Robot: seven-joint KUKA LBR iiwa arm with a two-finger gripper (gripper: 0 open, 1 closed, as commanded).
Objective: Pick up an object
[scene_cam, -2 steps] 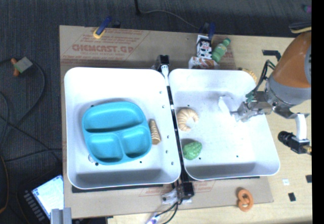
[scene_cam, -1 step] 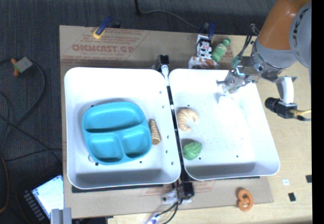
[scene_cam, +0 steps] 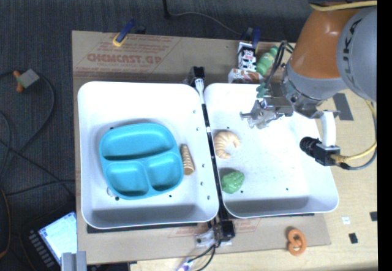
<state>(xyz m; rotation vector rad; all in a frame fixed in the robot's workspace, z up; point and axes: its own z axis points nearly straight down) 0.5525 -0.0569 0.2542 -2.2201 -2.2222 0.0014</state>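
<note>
Board (scene_cam: 122, 58) read "CHEMCAST GP" | blue divided tray (scene_cam: 141, 159) in left bin (scene_cam: 92, 141), ridged brown piece (scene_cam: 187, 159) upright beside it | croissant (scene_cam: 225, 143) and green toy (scene_cam: 232, 180) in right bin (scene_cam: 294, 190) | gripper (scene_cam: 264, 113) hung above, grip unreadable.

cream shell (scene_cam: 225, 143) and green lump (scene_cam: 232, 180) lie in right bin (scene_cam: 306, 193).

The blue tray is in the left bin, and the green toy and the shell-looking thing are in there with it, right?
Not quite. The blue tray is in the left bin, but the camera view shows the green toy and the shell-looking thing in the right bin.
</note>
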